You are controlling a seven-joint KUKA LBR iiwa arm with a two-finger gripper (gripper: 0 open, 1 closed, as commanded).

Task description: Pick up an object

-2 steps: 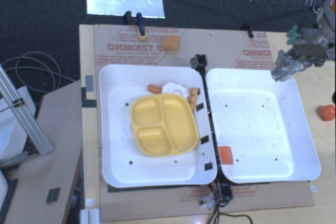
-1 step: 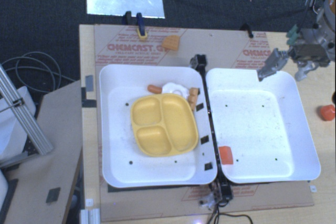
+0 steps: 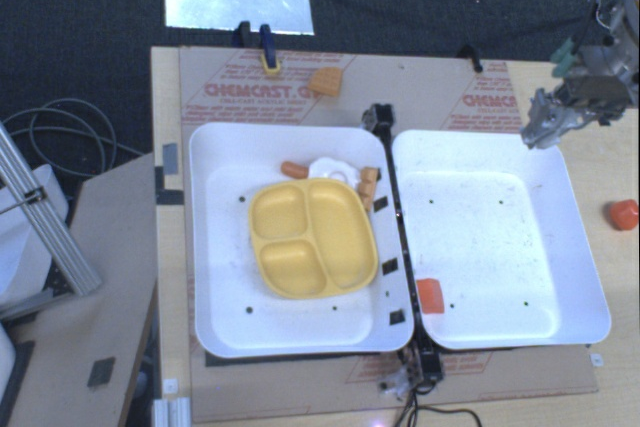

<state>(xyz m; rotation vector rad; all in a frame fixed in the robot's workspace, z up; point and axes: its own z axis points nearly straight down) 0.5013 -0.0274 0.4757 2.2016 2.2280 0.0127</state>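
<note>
From the camera above, my hand (image 3: 548, 127) hangs over the far right corner of the right bin (image 3: 560, 215); whether it is open or closed, I cannot tell, and nothing shows in it. A small orange block (image 3: 429, 295) lies in that bin's near left corner, squarish, with no clear long axis. In the left bin (image 3: 215, 215) sits a yellow divided plate (image 3: 312, 237), tilted slightly, its long axis running from near left to far right. Beyond it lie an orange sausage-shaped piece (image 3: 295, 170) lengthwise left to right, a white piece (image 3: 334, 171) and a tan piece (image 3: 368, 185). On the bench (image 3: 420, 85) rest a tan block (image 3: 325, 81) and a red-orange object (image 3: 622, 214).
</note>
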